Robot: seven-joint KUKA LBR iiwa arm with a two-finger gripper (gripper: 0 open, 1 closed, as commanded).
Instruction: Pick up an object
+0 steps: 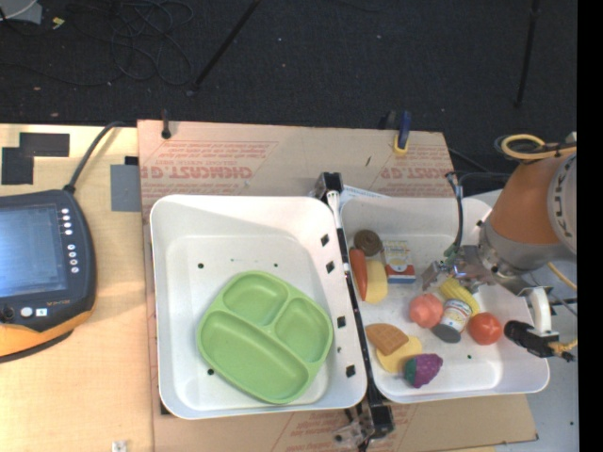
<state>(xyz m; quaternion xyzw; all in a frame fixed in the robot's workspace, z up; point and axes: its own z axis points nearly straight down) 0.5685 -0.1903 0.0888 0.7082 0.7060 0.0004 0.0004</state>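
Note:
The right bin holds several toy foods. Among them are a pink piece, a yellow piece, a small bottle, a red tomato and purple grapes. A tan and yellow piece lies near the bin's front. An orange carrot, a yellow wedge, a brown round piece and a small carton lie toward the left wall. My gripper is low in the bin, right over the yellow piece and beside the pink one.
The left bin holds a green divided plate. A black divider rail runs between the bins. A tablet-like pendant sits at far left on the bench. The arm's orange band hangs over the right bin's far right corner.

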